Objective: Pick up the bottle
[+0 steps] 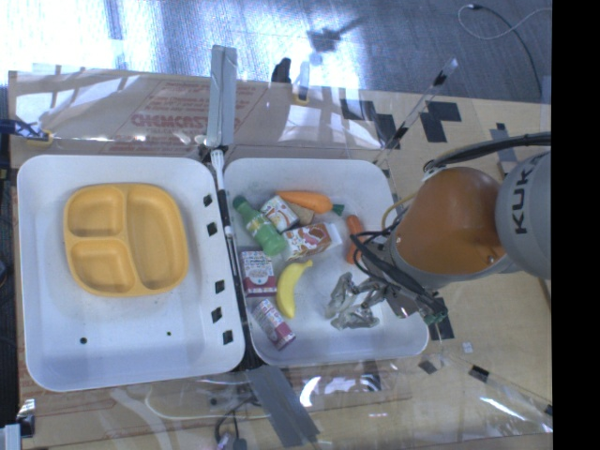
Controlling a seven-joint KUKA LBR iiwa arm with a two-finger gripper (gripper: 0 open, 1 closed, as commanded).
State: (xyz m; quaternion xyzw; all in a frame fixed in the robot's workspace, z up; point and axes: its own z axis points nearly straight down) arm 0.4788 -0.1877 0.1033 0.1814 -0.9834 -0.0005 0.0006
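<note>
Seen from above at a slant, a desk [487, 382] carries two shallow white bins side by side. The left bin [56, 345] holds a yellow divided plate [125, 238] with three compartments. The right bin [394, 340] holds a scatter of small things: a green bottle [259, 226] with a white label lies on its side near the bin's left wall, its cap toward the upper left. Just beside it are a carrot [304, 200], a small carton [279, 212] and a packet [307, 239] with red printing too blurred to read. Below them lie a red box [258, 272], a banana [292, 286] and a small can [273, 323]. The grey arm with its orange band [448, 223] reaches in from the right; letters "KU" show on its casing. Its gripper [354, 306] sits low in the bin's lower right, well apart from the bottle, with nothing seen between its fingers; I cannot tell whether they are open or closed. Faint red mirrored lettering on clear plastic sheeting [169, 111] above the bins cannot be read.
</note>
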